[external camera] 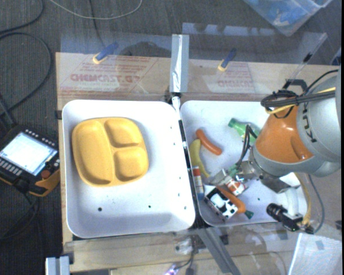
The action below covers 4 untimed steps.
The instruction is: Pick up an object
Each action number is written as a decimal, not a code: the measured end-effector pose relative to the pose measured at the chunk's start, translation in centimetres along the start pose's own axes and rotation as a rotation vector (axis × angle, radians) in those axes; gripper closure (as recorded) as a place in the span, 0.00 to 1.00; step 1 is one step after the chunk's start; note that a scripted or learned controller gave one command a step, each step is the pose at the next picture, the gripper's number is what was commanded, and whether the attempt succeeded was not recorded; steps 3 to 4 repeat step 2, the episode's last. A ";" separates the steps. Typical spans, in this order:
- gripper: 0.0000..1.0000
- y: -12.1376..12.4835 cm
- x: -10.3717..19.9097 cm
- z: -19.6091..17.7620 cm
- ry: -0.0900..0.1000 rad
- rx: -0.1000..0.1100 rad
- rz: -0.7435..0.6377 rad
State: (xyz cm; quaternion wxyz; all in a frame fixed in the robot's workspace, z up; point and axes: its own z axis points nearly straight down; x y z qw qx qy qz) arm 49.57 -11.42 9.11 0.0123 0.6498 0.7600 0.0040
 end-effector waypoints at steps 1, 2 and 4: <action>1.00 0.2 0.1 -1.0 0.001 -0.004 -0.003; 1.00 7.7 2.5 -9.1 0.005 0.028 0.360; 1.00 7.7 2.5 -9.1 0.005 0.028 0.360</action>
